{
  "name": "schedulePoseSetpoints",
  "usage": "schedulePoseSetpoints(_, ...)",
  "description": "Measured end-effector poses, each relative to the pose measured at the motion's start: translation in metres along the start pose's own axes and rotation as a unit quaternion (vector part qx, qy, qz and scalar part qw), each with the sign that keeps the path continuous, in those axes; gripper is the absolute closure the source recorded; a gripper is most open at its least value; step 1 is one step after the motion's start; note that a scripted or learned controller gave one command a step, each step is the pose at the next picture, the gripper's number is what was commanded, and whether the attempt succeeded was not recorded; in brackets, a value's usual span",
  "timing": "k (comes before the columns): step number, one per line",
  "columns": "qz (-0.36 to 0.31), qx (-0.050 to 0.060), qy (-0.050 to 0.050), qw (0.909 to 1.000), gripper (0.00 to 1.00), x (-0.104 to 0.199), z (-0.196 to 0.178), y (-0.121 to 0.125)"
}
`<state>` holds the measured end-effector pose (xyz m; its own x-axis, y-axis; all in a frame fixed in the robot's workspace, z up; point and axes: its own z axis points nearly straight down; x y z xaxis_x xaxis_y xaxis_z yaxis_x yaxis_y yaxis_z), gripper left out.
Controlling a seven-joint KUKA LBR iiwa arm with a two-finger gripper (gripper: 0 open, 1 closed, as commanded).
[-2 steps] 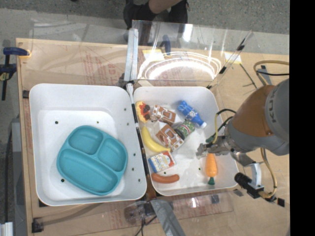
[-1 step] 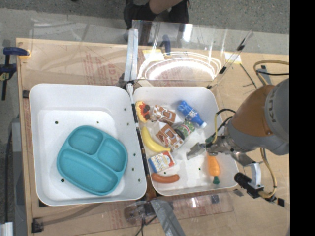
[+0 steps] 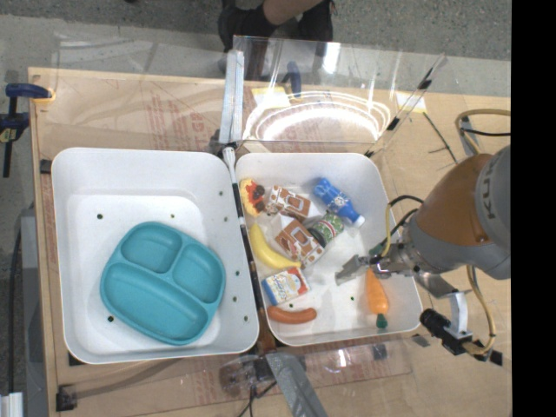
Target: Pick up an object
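- Lowest in the frame, at the near edge of the right bin (image 3: pixel 373 168), lie the sausage (image 3: pixel 292 314) and, just right of it, the carrot (image 3: pixel 376 294), its orange body pointing up toward the gripper (image 3: pixel 354 268).
- You want the carrot as your pick, in my judgement: it sits touching or just under the gripper's tip, apart from the crowded pile.
- Your gripper hangs low over the bin floor between the carrot and the snack packets; its jaws look slightly parted with nothing between them, though the view is too coarse to be sure of the gap.
- Line the fingers across the carrot's narrow width, not along its length, and come straight down so the taper does not squirt out.
- Keep clear of the bin's right wall, which the carrot lies near; a finger may catch it.
- Further in, the banana (image 3: pixel 268 248), the milk carton (image 3: pixel 285 285), the brown packets (image 3: pixel 300 240), the green can (image 3: pixel 328 228) and the blue bottle (image 3: pixel 337 201) crowd together, touching; leave them alone.
- Across the divider, the left bin (image 3: pixel 78 172) holds a teal divided plate (image 3: pixel 163 281), well apart from your work.
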<state>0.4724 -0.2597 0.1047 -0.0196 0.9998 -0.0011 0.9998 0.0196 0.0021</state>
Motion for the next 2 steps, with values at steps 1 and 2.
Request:
schedulePoseSetpoints(1,-0.013,0.002,0.001,0.9999,0.00,0.000,0.017,0.003)
schedulePoseSetpoints(2,-0.014,0.002,0.001,0.9999,1.00,-0.001,0.007,0.003)
